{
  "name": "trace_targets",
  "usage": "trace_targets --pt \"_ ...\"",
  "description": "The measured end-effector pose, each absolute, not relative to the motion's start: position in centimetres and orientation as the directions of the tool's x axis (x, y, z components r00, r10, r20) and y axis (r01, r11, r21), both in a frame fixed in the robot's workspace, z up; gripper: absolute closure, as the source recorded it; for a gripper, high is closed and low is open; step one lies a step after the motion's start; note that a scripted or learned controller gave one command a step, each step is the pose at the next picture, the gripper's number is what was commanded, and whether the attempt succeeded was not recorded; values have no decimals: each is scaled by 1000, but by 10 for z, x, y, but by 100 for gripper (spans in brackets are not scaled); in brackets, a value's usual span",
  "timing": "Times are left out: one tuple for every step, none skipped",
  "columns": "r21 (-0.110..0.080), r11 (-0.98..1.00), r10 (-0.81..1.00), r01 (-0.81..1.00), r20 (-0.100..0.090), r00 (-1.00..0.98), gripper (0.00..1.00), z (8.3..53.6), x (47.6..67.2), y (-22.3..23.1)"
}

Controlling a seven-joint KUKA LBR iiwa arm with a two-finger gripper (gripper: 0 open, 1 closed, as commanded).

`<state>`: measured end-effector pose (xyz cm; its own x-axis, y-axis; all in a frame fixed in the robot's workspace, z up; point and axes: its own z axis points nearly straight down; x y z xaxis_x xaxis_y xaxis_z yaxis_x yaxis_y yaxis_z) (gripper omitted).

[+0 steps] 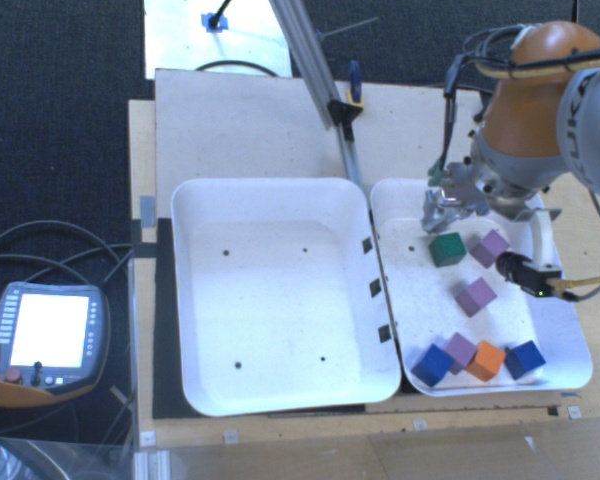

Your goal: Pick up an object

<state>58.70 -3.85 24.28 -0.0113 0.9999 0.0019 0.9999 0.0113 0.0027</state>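
Hovering right of centre frame, the claw [442, 208] sits just above the green cube [447, 249] in the right bin [580, 353]; finger spread cannot be determined.

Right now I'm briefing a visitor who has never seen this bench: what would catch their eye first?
Probably the grey arm's orange band at upper right, with its gripper low over the right bin, just above a green cube. Next, the coloured cubes clustered in that bin, such as the orange cube near its front edge.

Bright even overhead light, soft shadows; white bins [280, 193] near overexposed (slight overall softness).
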Motion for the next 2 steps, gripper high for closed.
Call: trace_targets --pt "0 11 1000 1000 2 -11 100 229 585 14" --pt "0 11 1000 1000 2 -11 100 221 579 63"
